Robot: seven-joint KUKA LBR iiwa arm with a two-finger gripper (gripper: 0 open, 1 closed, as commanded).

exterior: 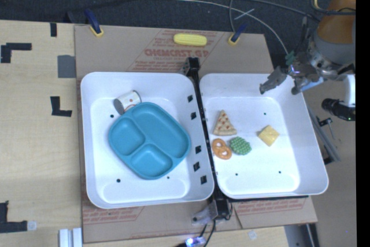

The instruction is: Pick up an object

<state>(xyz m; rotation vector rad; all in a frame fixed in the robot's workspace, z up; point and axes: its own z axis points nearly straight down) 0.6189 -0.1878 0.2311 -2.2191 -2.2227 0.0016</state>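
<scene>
One two-finger gripper (285, 83), fingers spread and empty, above right bin's far edge; yellow cheese-like block (268, 135) lying nearer camera, slightly left.

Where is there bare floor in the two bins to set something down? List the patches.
Right bin: bare floor along the near rim and around the yellow block; the far strip lies under the tool. Crowded by the divider: pizza slice, pretzel, green piece. Left bin: blue tray and cup leave only margins.
</scene>
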